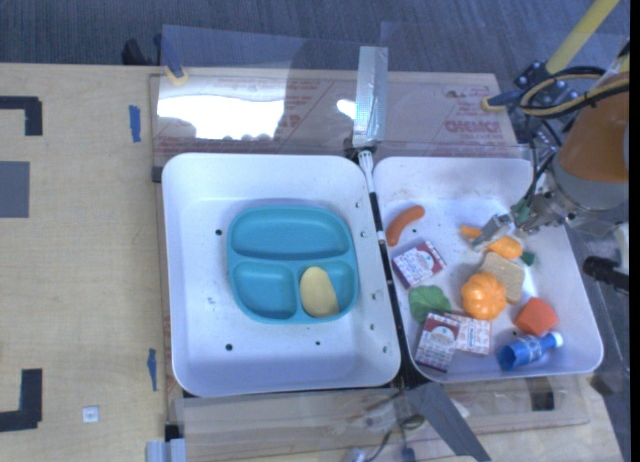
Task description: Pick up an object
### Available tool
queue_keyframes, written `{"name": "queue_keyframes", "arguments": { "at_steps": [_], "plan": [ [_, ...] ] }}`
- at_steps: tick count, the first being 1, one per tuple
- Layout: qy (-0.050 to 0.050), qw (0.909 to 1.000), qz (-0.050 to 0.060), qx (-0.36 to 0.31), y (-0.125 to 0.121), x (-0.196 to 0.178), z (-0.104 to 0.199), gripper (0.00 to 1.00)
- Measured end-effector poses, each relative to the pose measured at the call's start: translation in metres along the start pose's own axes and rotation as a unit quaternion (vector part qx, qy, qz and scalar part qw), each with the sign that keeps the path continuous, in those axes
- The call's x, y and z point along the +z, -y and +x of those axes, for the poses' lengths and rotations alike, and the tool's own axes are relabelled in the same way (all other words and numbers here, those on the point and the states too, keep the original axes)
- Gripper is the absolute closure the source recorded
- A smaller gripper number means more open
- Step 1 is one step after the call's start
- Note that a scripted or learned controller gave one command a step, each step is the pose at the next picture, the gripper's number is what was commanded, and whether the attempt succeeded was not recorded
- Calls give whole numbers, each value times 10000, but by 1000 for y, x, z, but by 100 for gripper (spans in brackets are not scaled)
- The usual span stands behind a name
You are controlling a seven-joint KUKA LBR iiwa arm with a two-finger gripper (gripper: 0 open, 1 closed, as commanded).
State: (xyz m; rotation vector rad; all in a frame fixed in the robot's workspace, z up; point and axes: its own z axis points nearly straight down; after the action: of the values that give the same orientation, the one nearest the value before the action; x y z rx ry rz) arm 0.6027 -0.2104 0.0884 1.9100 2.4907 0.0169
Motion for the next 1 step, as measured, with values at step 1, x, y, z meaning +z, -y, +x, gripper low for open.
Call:
{"name": "queue_keyframes", "arguments": {
  "at_steps": [1],
  "plan": [
    [-71,9976,134,-671,-62,2,-10,0]
  ]
}}
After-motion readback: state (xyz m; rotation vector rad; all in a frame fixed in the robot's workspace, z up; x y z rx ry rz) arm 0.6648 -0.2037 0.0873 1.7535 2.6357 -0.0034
